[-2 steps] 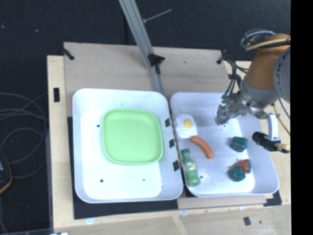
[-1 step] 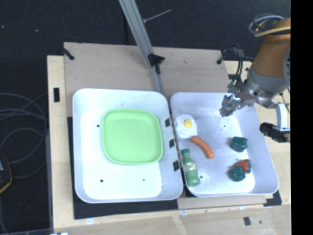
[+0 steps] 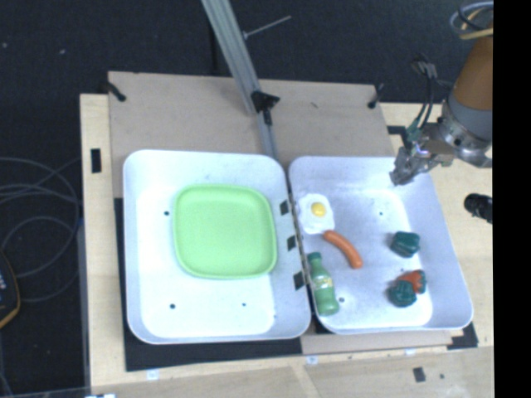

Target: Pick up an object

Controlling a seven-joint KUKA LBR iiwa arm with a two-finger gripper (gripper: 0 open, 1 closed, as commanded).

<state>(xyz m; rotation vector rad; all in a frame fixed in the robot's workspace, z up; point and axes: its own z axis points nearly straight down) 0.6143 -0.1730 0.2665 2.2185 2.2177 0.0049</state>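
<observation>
Camera view looks down at a slant on a desk (image 3: pixel 191 114) carrying two white bins side by side; the left bin (image 3: pixel 149 305) holds a pale green square plate (image 3: pixel 224 230) with rounded corners, lying flat near the middle. The right bin (image 3: pixel 365 181) holds the small things: a fried egg toy (image 3: pixel 316 212), white with a yellow yolk, close to the left wall; just below it an orange sausage (image 3: pixel 343 249), lying slantwise; a green bottle (image 3: pixel 321 284) with a yellow label along the left wall, near the front; a dark green piece (image 3: pixel 406 243) toward the right side; and a teal and red piece (image 3: pixel 406 289) in front of it, its shape too small to tell. The gripper (image 3: pixel 405 171) hangs over the back right corner of the right bin, well apart from every toy; nothing shows in it; it is not possible to tell how it is set.
</observation>
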